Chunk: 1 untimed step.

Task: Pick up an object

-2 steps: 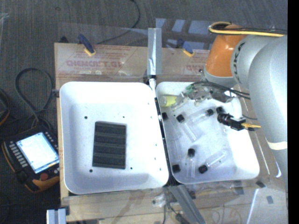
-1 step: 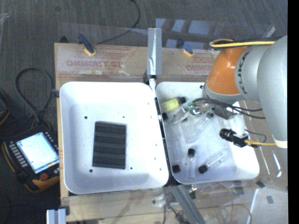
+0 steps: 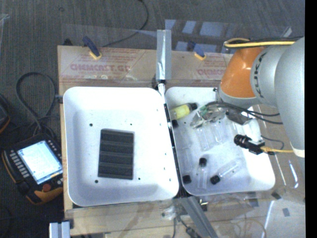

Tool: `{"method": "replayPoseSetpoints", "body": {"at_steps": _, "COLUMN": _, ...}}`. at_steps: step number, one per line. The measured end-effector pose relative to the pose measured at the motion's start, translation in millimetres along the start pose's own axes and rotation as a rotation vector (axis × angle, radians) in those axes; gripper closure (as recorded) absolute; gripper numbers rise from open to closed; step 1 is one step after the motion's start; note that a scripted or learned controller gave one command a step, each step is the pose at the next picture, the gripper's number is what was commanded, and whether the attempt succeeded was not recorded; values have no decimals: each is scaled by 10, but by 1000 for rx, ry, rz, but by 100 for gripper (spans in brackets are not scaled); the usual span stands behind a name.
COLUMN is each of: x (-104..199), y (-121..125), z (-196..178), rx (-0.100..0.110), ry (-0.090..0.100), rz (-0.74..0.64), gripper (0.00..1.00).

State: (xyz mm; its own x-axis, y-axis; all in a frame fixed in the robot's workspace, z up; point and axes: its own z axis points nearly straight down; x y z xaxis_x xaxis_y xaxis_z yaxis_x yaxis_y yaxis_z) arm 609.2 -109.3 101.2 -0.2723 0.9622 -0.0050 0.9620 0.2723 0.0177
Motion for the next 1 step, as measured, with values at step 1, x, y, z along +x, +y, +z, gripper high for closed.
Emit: {"method": "replayPoseSetpoints", "body": {"at_steps": 1, "x": 247, "y": 704, "z": -819, "rx": 17, "ry": 2, "rz": 67, "gripper": 100}}
